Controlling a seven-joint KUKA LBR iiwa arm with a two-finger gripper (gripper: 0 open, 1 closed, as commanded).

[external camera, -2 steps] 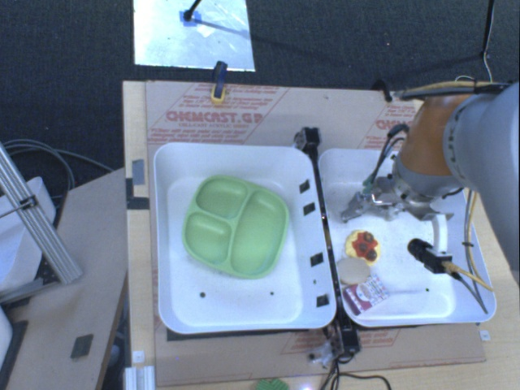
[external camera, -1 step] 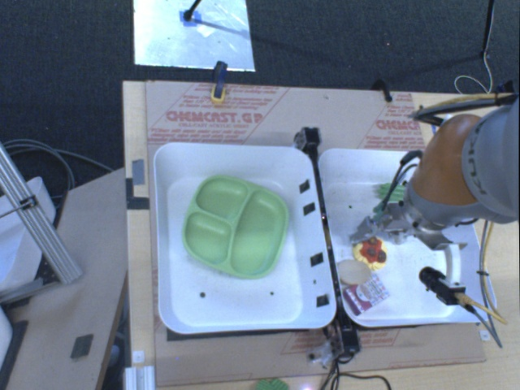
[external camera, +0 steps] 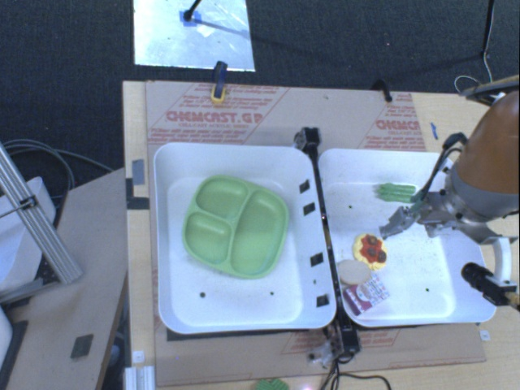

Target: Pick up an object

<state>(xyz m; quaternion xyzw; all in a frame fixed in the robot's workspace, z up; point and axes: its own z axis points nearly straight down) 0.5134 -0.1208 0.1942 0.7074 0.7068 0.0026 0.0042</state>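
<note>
Nothing lifted yet. Tool (external camera: 396, 221) low in right bin (external camera: 439, 299), finger spread unclear (cannot tell). Targets on bin floor: green object (external camera: 396, 192) just behind tool, red-yellow toy (external camera: 370, 250) just beside. Grasp, lift remain.

Even overhead light, soft focus, glare on white bins (external camera: 244, 157), faint shadows

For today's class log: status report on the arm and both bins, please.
Gripper over right bin, nothing visibly held. Green item, red-and-yellow toy, beige piece, packet loose there. Green divided plate in left bin.
</note>
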